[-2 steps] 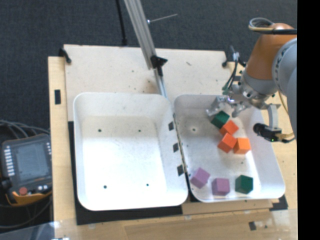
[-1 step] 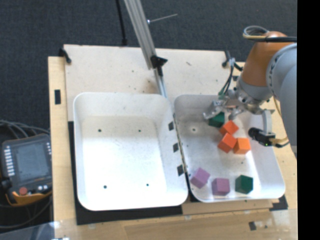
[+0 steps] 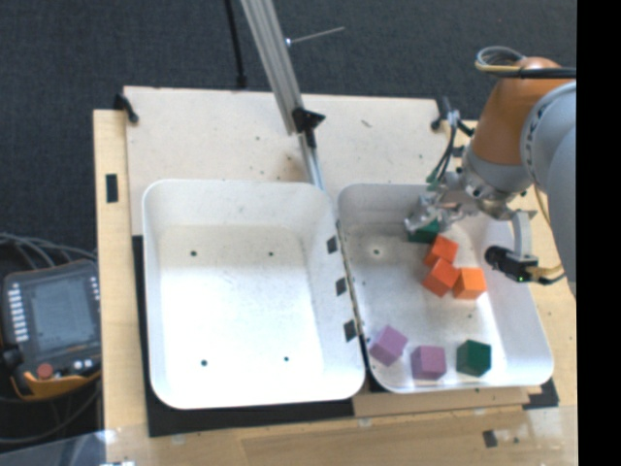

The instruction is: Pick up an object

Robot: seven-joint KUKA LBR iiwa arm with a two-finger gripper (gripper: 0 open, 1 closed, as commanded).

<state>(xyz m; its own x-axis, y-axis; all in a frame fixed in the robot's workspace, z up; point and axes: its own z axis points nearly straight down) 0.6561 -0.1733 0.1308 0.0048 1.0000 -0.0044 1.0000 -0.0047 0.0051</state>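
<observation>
Nearest, at six o'clock in the right bin [image 3: 514, 352], sit two purple cubes [image 3: 408, 353] and a green cube [image 3: 473, 357]; orange cubes [image 3: 448, 268] lie mid-bin. At twelve o'clock the gripper [image 3: 427, 223] hovers, grip unreadable, over a green block [image 3: 424, 231]: grasp stage; next, lift cleanly

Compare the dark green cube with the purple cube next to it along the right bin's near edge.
The dark green cube is green and sits nearer the bin's right wall; the purple cube is lilac and lies between it and another purple cube. Both look similar in size and rest apart on the right bin floor.
</observation>
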